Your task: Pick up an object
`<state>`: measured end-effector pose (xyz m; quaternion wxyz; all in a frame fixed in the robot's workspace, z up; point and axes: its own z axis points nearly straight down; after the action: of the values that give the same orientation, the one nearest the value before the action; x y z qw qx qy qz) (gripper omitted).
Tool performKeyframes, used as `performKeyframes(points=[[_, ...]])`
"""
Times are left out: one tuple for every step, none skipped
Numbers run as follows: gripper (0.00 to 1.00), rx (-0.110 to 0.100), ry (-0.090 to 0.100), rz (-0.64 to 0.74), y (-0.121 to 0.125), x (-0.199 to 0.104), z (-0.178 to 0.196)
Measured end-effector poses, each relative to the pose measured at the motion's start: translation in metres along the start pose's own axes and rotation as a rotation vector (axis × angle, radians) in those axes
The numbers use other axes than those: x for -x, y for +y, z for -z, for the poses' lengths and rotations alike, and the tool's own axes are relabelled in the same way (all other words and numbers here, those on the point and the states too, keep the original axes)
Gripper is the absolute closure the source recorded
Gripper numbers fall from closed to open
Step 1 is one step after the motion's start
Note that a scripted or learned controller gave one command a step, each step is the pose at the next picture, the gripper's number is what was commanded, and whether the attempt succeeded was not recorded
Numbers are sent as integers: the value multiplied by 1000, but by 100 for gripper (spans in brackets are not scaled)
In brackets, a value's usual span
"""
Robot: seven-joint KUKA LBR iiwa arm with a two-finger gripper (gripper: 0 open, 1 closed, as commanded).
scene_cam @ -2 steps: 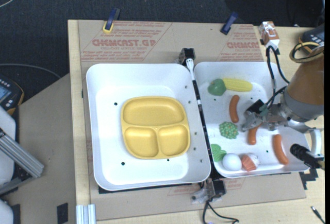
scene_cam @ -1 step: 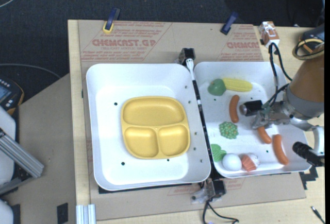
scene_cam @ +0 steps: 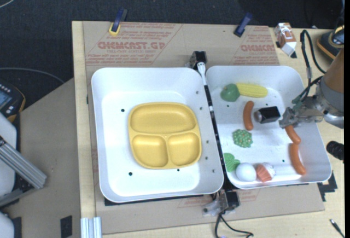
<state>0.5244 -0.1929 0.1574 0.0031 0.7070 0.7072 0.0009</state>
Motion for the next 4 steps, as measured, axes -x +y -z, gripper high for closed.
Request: performKeyframes(points=[[100,0,0,1,6,2,44],[100,0,0,1,8,2,69],[100,-1,2,5,46,-37,58],[100,1,3,7,84,-82,71]])
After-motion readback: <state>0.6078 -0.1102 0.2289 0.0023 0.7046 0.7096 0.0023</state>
